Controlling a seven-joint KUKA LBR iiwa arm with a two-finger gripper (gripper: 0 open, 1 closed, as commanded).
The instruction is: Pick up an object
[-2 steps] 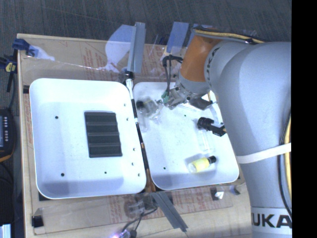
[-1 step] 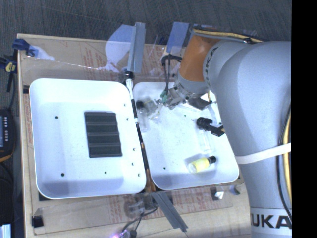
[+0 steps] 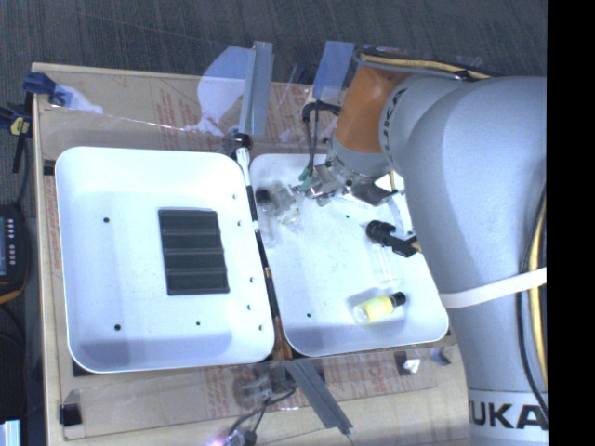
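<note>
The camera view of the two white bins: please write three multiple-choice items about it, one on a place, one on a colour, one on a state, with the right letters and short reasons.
1. Where does the flat black ribbed rectangular pad lie?
A. left bin
B. right bin
C. on the bench

2. What colour is the body of the small bottle with the black cap?
A. red
B. yellow
C. blue

3. How does that bottle rest?
A. upright
B. on its side
C. held by the end effector

Answers:
1 A: the flat black ribbed rectangular pad sits on the floor of the left bin.
2 B: the small bottle looks yellow.
3 B: it lies lengthwise in the right bin.
</note>
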